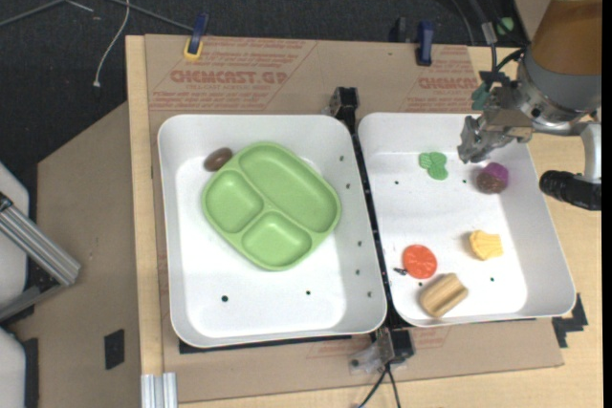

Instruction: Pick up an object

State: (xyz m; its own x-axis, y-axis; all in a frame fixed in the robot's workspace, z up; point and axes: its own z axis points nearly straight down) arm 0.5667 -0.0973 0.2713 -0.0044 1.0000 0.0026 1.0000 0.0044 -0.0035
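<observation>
I cannot tell how the gripper [470, 151] stands; lower it straight onto the purple toy [492, 178] near the right bin's [541, 293] far edge.

Two white bins are seen side by side: a left bin [182, 291] and a right bin [535, 282]. In the left bin, one green tray with three parts [271, 204] and one small brown lump [219, 159] are counted. In the right bin, five small things are counted: one green toy [434, 164], one purple ball-like thing [492, 178], one yellow piece [486, 245], one red-orange round thing [419, 261] and one tan block like bread [443, 293]. Two blue clamps [197, 34] are counted at the far edge of the board.
</observation>
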